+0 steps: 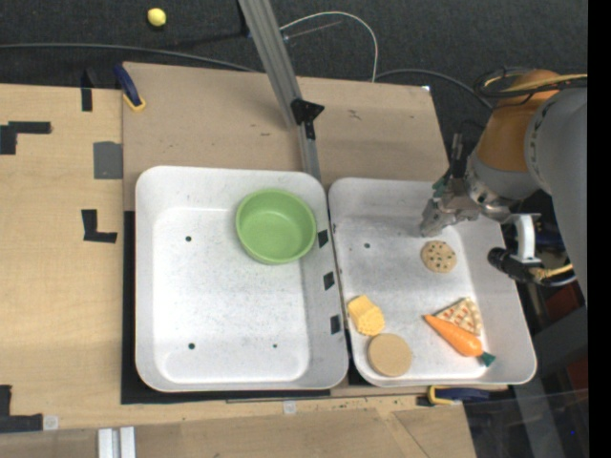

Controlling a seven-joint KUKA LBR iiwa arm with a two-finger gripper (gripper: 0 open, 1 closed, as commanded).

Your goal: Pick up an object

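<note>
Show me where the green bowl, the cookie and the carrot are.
green bowl (276,225): camera view, middle of its inside.
cookie (438,256): camera view, centre of its top face.
carrot (454,335): camera view, mid-length of its orange body.

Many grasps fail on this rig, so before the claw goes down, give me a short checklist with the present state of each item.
1. Claw above the right bin: ok.
2. Claw holding nothing: cannot tell.
3. Nearest target, the cookie, lies flat and apart from the other items: ok.
4. Claw centred over the cookie: not ok, it sits up and left of it.
5. Carrot free to lift: not ok, it touches the pizza slice.
6. Green bowl out of the way in the left bin: ok.
</note>
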